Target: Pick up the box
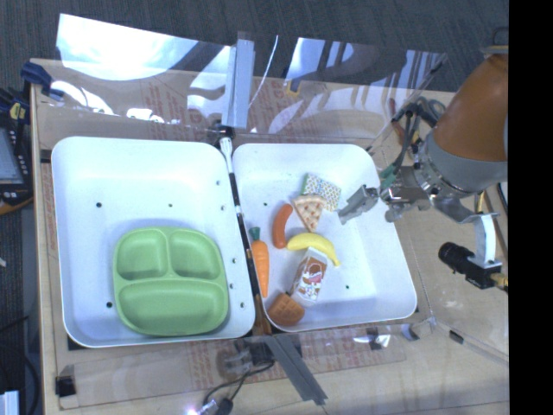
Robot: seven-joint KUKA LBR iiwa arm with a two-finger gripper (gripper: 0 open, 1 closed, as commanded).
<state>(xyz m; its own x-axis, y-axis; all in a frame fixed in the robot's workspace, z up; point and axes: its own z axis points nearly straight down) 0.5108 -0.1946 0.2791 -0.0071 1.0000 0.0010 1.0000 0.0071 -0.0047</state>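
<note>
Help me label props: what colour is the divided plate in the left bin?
Light green, all over; the camera view shows the divided plate clearly in the left bin.

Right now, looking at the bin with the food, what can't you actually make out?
- Gripper over the right bin, camera view: too small and blurred to read.
- Box by the banana: its print is too small to read.
- Carrot: lies against the bin's left wall, its far side hidden.

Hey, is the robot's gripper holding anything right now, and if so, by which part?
Nothing is held. The gripper hangs open above the right white bin, apart from the small patterned box.
</note>
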